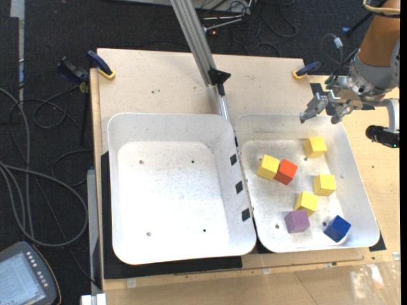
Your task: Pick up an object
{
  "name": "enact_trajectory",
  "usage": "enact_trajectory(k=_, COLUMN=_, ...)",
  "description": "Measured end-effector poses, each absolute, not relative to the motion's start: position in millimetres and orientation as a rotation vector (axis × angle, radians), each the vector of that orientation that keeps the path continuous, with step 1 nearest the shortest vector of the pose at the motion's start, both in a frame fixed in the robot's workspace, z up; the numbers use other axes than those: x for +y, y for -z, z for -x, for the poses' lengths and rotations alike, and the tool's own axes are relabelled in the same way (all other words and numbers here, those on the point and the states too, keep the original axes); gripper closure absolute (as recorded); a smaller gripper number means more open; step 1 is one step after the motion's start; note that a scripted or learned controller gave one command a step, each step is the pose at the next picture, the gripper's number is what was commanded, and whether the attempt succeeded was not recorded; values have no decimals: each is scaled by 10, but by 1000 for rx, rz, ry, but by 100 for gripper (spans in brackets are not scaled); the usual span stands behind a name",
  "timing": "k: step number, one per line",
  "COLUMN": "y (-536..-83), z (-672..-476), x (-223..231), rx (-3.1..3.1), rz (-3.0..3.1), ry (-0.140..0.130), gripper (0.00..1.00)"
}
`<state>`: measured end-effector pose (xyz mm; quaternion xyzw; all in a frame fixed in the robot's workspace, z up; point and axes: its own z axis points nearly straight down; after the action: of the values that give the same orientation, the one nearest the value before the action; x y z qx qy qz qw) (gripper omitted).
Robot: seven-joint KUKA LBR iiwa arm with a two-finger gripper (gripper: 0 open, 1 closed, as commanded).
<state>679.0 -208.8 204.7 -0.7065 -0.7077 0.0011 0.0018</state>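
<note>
The arm (pixel 380 40) enters from the right, grey with an orange band above the wrist. Its gripper (pixel 323 111) hangs over the far edge of the right bin (pixel 356 170), near that bin's far right corner. Nothing sits between the fingers. Whether the fingers are spread or closed cannot be told from this view.

The right bin holds seven cubes, all resting on its floor:
- A yellow cube (pixel 315 147) lies farthest back, just near of the gripper and apart from it.
- A second yellow cube (pixel 268 166) lies toward the bin's left side, touching an orange cube (pixel 286 171) on its right.
- A third yellow cube (pixel 325 184) lies right of the orange cube, apart from it.
- A fourth yellow cube (pixel 306 201) lies just near and left of the third.
- A purple cube (pixel 297 221) lies just near of the fourth yellow cube.
- A blue cube (pixel 337 228) lies at the near right corner, right of the purple cube.

The left bin (pixel 127 170) stands beside the right bin, their edges meeting along the middle. Both bins rest on a tan board (pixel 159 81). A metal pole (pixel 194 33) slants across the far side of the board.
</note>
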Motion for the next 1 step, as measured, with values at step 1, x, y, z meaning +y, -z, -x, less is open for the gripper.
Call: enact_trajectory(k=1, y=-2084, z=-6802, x=-2085, rx=-2226, rz=2218, ry=-1, gripper=0)
